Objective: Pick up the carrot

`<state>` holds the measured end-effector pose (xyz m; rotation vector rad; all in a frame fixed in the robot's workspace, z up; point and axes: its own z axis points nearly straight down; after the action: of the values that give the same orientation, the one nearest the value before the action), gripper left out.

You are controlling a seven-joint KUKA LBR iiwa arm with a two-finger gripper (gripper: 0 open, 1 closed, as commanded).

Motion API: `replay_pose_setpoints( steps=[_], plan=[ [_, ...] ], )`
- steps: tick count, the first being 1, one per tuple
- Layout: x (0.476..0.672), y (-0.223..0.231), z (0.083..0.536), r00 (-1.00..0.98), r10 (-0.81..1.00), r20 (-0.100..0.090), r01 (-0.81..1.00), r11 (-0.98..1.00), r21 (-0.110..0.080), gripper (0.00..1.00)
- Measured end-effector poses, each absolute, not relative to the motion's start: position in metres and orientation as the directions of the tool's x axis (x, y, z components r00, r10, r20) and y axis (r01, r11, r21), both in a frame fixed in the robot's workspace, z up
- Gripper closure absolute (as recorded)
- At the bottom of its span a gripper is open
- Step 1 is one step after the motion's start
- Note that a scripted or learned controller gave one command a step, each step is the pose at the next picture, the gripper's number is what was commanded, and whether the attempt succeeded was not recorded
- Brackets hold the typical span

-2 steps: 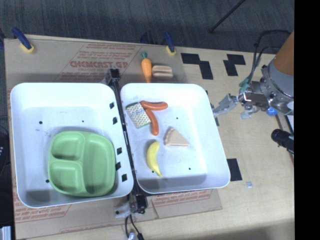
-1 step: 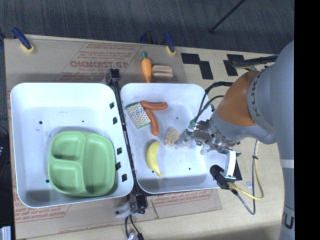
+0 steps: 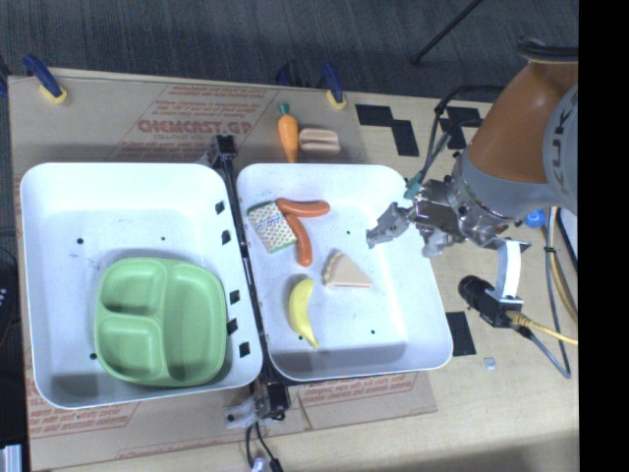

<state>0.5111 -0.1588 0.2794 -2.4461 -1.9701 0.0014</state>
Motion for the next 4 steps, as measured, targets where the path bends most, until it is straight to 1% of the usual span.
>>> replay_pose_setpoints(
  steps=[1,2,3,4],
  plan=[
    [0.537,-0.164,0.367,0.246,0.969,0.0,0.969,-0.246,-0.001,0.0],
    [0.522,-0.162,0.205,0.482,0.876,0.0,0.876,-0.482,-0.006,0.0],
    [0.511,-0.134,0.364,0.572,0.82,0.0,0.82,-0.572,-0.001,0.0],
    [0.526,-0.127,0.252,0.691,0.723,-0.002,0.723,-0.691,-0.006,0.0]
  ],
)
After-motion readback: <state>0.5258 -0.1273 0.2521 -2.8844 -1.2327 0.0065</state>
